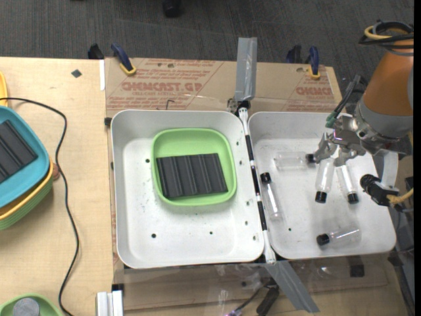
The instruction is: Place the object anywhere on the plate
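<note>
A green square plate [193,139] lies in the left bin [131,229], and a dark ridged slab [192,175] rests flat on it. Several clear tubes with black caps lie in the right bin [293,232]: one [270,195] along its left wall, one [339,236] near the front, and a faint one [289,160] toward the back. My gripper [336,197] hangs over the right side of that bin, open, with its two pale black-tipped fingers [322,182] spread and nothing between them. It is well to the right of the plate.
A teal tray stack [23,166] sits at the left on the wooden bench, with a black cable [64,176] looping beside it. Cardboard [171,84] held by clamps lies behind the bins. A divider ridge [250,170] separates the two bins.
</note>
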